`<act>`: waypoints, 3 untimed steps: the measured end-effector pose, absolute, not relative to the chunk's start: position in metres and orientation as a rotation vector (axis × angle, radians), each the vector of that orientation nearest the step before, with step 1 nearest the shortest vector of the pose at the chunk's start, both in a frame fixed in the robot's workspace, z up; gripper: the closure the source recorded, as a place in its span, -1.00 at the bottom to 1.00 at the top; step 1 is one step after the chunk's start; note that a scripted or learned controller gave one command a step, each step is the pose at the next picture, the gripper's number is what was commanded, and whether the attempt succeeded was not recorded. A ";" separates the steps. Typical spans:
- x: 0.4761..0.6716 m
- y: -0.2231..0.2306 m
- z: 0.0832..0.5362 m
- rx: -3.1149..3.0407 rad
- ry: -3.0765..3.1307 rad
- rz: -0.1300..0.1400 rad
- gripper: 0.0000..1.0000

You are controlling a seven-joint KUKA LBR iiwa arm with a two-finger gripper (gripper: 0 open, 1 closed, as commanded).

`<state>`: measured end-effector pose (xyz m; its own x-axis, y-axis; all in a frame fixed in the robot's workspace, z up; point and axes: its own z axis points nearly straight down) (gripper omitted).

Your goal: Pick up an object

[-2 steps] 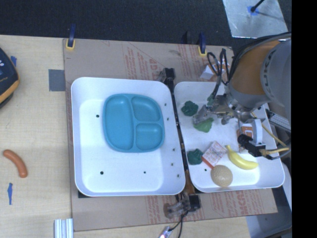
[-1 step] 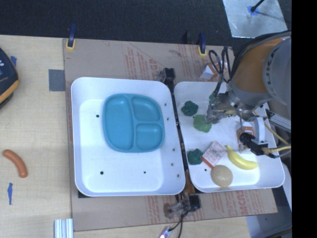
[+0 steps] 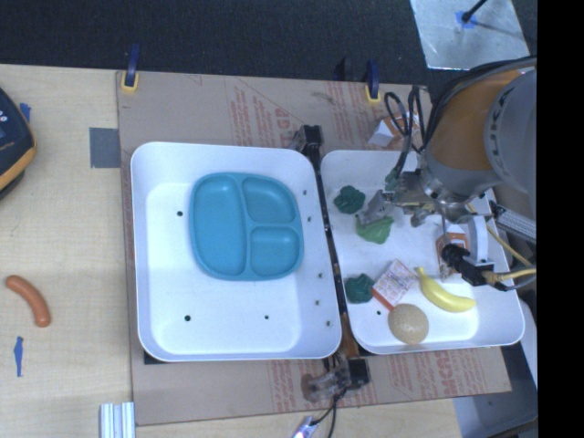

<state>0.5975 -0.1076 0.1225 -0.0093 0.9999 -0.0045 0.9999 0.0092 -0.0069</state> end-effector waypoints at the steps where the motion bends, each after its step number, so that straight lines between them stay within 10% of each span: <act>1: 0.599 -0.109 0.092 -2.216 -2.223 0.007 -1.00; 2: 0.599 -0.109 0.102 -2.215 -2.223 0.008 1.00; 3: 0.599 -0.109 0.102 -2.214 -2.224 0.009 -1.00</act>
<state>0.5993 -0.1093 0.1019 -0.0044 1.0000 -0.0015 1.0000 0.0044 -0.0064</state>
